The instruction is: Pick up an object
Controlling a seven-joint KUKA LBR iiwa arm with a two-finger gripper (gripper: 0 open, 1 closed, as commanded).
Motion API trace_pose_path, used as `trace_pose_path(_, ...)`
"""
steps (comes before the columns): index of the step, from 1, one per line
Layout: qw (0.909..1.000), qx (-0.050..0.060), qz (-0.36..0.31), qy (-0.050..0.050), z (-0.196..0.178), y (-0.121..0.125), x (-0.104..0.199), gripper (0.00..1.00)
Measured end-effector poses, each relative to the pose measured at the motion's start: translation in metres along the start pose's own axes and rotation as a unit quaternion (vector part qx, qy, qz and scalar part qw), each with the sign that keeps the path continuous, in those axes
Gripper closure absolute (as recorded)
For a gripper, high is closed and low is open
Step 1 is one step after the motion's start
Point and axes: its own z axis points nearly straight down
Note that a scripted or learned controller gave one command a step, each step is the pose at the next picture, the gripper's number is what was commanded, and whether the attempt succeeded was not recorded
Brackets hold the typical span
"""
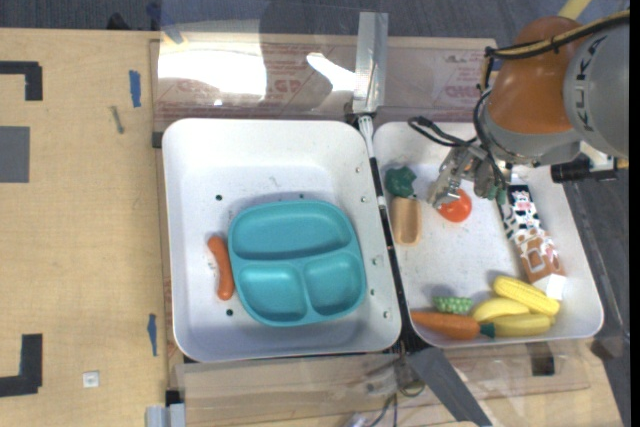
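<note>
I see my arm (545, 85) coming in from the upper right of the frame, grey with a big orange band. Its jaws (452, 187) hang down over the right bin (585, 300), near the bin's upper middle. A small red-orange ball (456, 207) sits right under the tips, touching them or very close. I cannot tell if the jaws are spread or squeezed, and I cannot tell if the ball is between them.

Just left of the ball lies a tan bread-like piece (405, 220), and above that a little dark green thing (401, 181). Along the bin's right side is a black and white cow-spotted box (518, 212) and a brown and white packet (538, 255) below it. At the bottom of that bin are yellow bananas (520, 307), a carrot (446, 324) and a small green pea pod (452, 303).

The left bin (190, 155) holds a teal tray (296, 260) with three parts. An orange sausage (222, 267) lies just beside the tray's left edge. Both bins rest on the tabletop (70, 235).
</note>
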Motion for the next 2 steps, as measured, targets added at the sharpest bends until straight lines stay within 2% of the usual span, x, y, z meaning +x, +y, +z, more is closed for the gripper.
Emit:
trace_pose_path(1, 0.9999, 0.000, 0.013, 0.006, -0.088, 0.050, 0.023, 1.00)
trace_pose_path(2, 0.9993, 0.000, 0.038, 0.005, -0.179, 0.067, -0.016, 1.00)
